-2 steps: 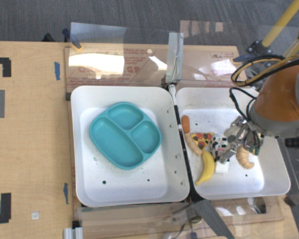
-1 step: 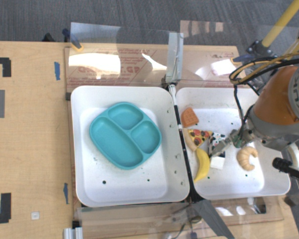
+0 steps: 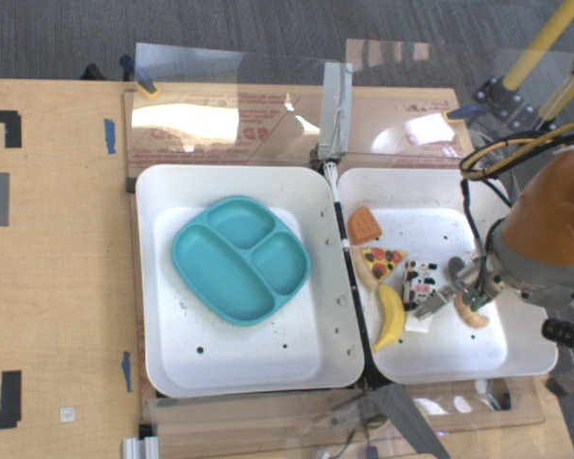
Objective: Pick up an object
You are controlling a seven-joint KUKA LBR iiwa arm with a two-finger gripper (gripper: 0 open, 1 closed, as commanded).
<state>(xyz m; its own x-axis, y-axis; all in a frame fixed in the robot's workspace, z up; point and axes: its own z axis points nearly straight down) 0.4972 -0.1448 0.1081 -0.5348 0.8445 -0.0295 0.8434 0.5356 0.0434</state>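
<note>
I'm watching the feed from my desk and here's what's showing. The 2 white bins are sitting side by side on the bench. The left bin (image 3: 163, 342) is holding a teal divided plate (image 3: 241, 259) with 3 compartments, lying a bit toward the back and tilted diagonally in the view.

The right bin (image 3: 517, 352) is where all the small stuff is lying. An orange waffle-looking piece (image 3: 364, 225) is sitting near the back left corner, a toy pizza slice (image 3: 379, 262) is lying just in front of it, and a yellow banana (image 3: 391, 317) is lying near the divider, curving toward the front. Just right of the banana there's a small black and white object (image 3: 420, 282), touching or nearly touching a flat white piece (image 3: 422, 319) below it.

The arm (image 3: 547, 223) is reaching in from the right, orange band showing, and the gripper (image 3: 448, 295) is sitting low in the right bin, just right of the black and white thing. I can't tell whether the fingers are open or closed, it's too cluttered there. There's a tan bit (image 3: 474, 316) right under the wrist, possibly another toy food item.
</note>
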